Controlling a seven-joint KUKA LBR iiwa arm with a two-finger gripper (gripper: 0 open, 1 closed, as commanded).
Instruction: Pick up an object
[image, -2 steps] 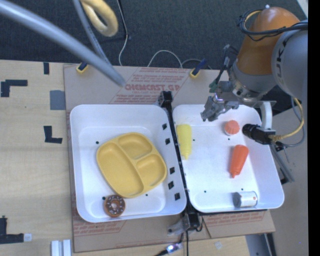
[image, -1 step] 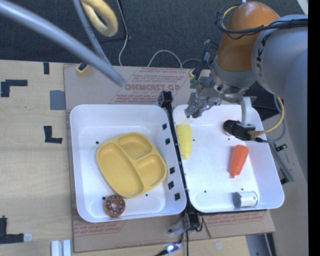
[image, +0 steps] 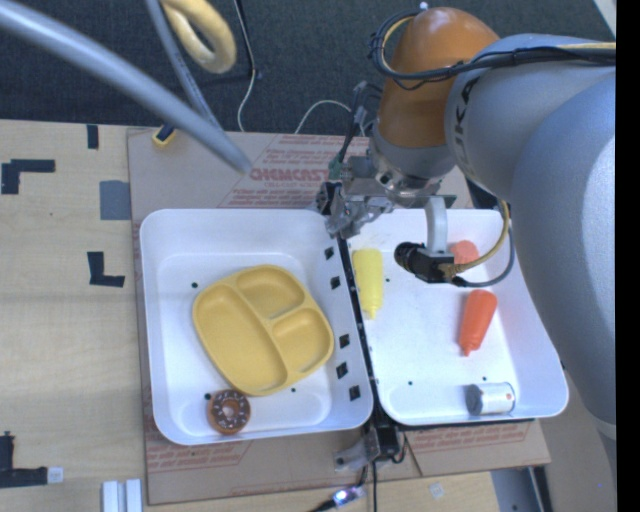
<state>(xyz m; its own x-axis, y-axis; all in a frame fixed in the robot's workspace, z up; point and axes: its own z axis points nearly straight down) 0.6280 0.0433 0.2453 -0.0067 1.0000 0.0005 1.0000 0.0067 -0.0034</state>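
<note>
- I see the jaws (image: 345, 212) at the far end of the rim where the two bins meet, under the orange band (image: 430, 70) of the arm; I cannot tell how they stand, since the wrist hardware hides them.
- Just below them, a yellow corn-like piece (image: 368, 280) lies in the right bin (image: 530, 400), close along its left wall.
- Farther right in that bin I see an orange carrot (image: 476, 320), tilted, and another orange piece (image: 464, 252) partly behind a black fitting on the arm.
- Near the front edge of the right bin lies a small grey and white cylinder (image: 489, 398) on its side.
- In the left bin (image: 160, 300) a yellow divided plate (image: 262, 325) rests, with a chocolate doughnut (image: 229, 411) just beside its front edge.
- Red printing on the cardboard (image: 290, 170) beyond the bins reads something like "CHEMCAST"; I cannot make it out for sure.
- The table (image: 60, 330) is pale wood with black marks.
</note>
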